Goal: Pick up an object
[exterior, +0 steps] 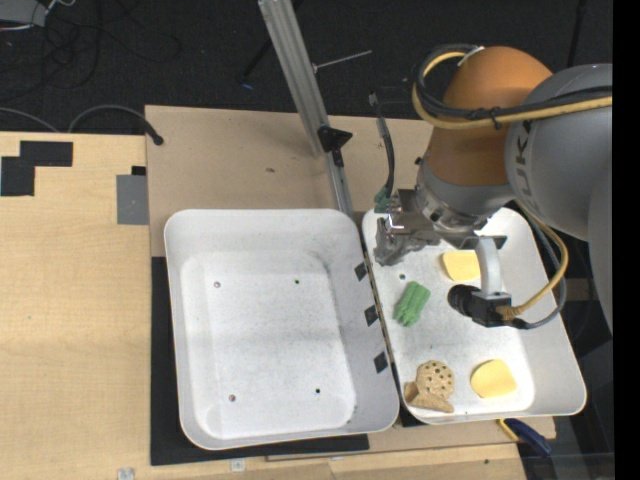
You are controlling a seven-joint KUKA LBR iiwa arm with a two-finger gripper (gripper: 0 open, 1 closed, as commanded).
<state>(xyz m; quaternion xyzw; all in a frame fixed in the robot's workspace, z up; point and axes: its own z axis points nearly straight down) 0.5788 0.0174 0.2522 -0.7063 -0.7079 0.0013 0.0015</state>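
Below the orange-banded wrist, the gripper (392, 236) hangs over the right bin (560, 393); its spread can't be told.

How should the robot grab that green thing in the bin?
Probably across its middle, coming straight down from above. The green piece is long and narrow and lies flat and slanted in the right bin, so the tool should turn to close across its thin sides. There is bare floor on both sides; the yellow pieces and the cookie lie apart from it.
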